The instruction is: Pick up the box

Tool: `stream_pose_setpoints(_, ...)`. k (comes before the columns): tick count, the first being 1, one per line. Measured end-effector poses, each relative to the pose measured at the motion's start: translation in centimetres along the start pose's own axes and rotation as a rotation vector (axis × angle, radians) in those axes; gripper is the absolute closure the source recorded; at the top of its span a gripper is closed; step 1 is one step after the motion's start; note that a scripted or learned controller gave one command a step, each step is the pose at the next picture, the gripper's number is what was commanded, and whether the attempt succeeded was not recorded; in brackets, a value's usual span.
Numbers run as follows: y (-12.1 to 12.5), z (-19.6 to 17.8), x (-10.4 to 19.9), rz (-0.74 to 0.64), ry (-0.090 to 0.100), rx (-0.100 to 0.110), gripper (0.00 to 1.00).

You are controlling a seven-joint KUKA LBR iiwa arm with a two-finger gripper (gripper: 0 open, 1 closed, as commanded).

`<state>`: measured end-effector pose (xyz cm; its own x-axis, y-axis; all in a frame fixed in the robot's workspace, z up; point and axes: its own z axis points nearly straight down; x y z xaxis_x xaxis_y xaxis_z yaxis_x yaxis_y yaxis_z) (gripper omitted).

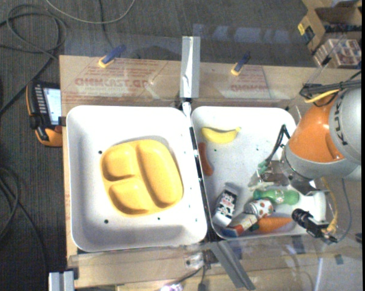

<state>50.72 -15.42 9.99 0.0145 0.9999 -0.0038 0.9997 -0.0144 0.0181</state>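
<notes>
Hovering over the right bin (243, 117), gripper (268, 176) sits near the green bottle (278, 195); can't tell its opening from here. Box (226, 204) lies at the bin's lower left, apart from the gripper, by the can (259, 208). My call: shift left, descend centred, close across the short sides. Its long axis runs top-right to bottom-left, tilted slightly off vertical.

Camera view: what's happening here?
The KUKA arm reaches into the right bin, its tool low over a cluster of items near the front. The box lies just left of it, not held. A banana sits at the back. The left bin holds a yellow divided tray.
</notes>
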Motion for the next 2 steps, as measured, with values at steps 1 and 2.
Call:
stream_pose_setpoints(1,-0.1,0.2,0.0,0.000,0.001,0.003,0.00)
stream_pose_setpoints(2,9.3,1.1,2.4,-0.070,-0.001,0.005,0.00)
